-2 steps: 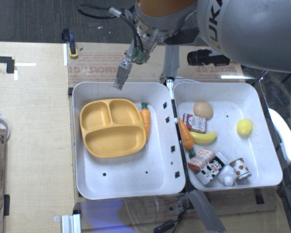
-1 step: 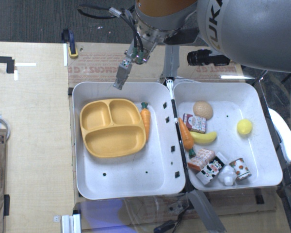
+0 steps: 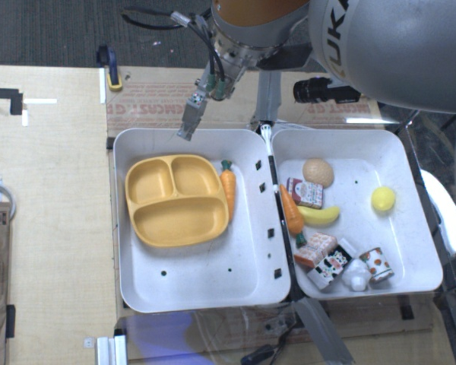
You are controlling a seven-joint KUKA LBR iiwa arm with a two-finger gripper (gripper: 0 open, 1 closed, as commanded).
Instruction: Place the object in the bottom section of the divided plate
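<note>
A yellow divided plate [image 3: 139, 226] lies in the left bin [image 3: 205, 280]. Its large bottom section and the two small upper sections hold nothing. A small orange carrot [image 3: 228, 188] with a green top lies on the bin floor, touching the plate's right rim. My gripper [image 3: 190, 120] hangs over the back rim of the left bin, above and behind the plate and apart from the carrot. Nothing shows in its grasp. The grey arm with its orange band fills the top right.
The right bin [image 3: 410, 173] holds a second carrot [image 3: 292, 211], a banana [image 3: 321, 216], a yellow lemon [image 3: 383, 198], a tan roll [image 3: 318, 172], a red box [image 3: 308, 193] and several small packages at the front [image 3: 338, 263].
</note>
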